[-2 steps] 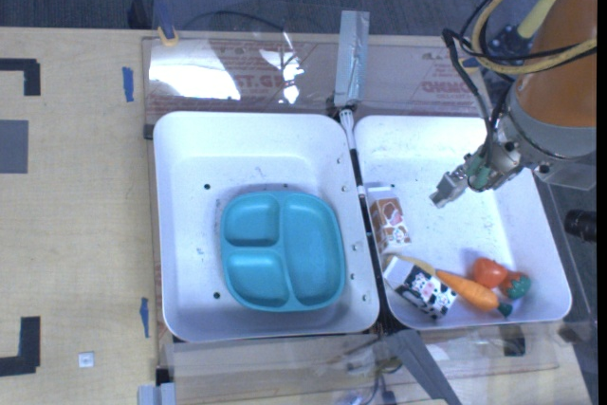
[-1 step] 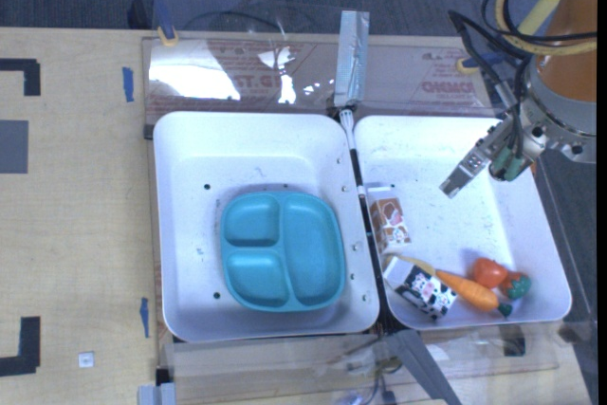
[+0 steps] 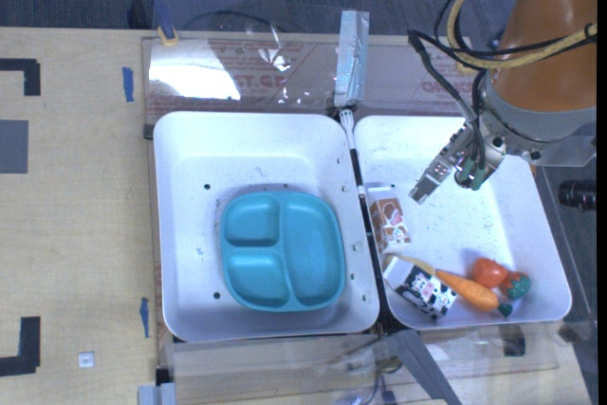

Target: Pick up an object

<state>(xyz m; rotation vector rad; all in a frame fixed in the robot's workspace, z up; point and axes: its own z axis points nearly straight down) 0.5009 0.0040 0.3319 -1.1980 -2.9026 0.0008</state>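
Note:
The right bin [image 3: 531, 204] holds several small items along its near side. A brown patterned packet [image 3: 389, 221] lies by the left wall. A black-and-white box [image 3: 427, 292] sits at the front, with an orange carrot [image 3: 465, 289], a red tomato [image 3: 488, 271] and a small green piece [image 3: 513, 285] to its right. My gripper [image 3: 418, 193] hangs above the middle of this bin, slanting down to the left, its tip just right of and above the packet. Nothing shows in its grasp.
The left bin [image 3: 190, 156] carries a blue divided plate [image 3: 283, 248]. A raised divider [image 3: 358, 194] separates the two bins. A clear plastic sheet [image 3: 247, 71] and a grey strip [image 3: 352, 57] lie behind them. The arm's orange band [image 3: 555, 24] and cables loom over the back right.

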